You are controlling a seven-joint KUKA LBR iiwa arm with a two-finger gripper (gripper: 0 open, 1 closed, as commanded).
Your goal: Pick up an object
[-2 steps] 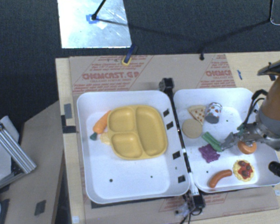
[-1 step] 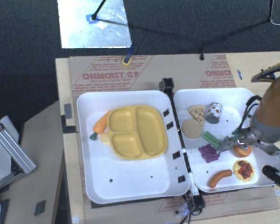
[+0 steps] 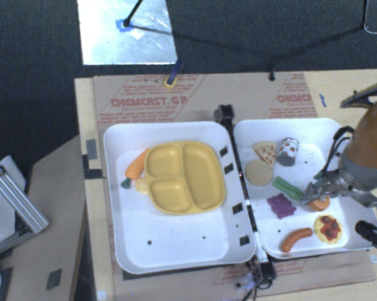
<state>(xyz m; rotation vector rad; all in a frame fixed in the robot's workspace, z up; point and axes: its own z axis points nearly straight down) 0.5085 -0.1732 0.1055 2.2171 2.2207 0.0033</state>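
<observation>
sausage (image 3: 296, 239): 1 | pizza (image 3: 328, 228): 1 | grapes (image 3: 281, 205): 1 | gripper (image 3: 315, 194) at right bin (image 3: 311, 250)

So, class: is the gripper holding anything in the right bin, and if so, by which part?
It cannot be told. The gripper sits low over an orange object, beside the green piece, but the view doesn't settle a hold.

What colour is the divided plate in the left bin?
Yellow divided plate, clear in the camera view.

End effector (image 3: 315, 195) above orange toy (image 3: 320, 204)
</observation>
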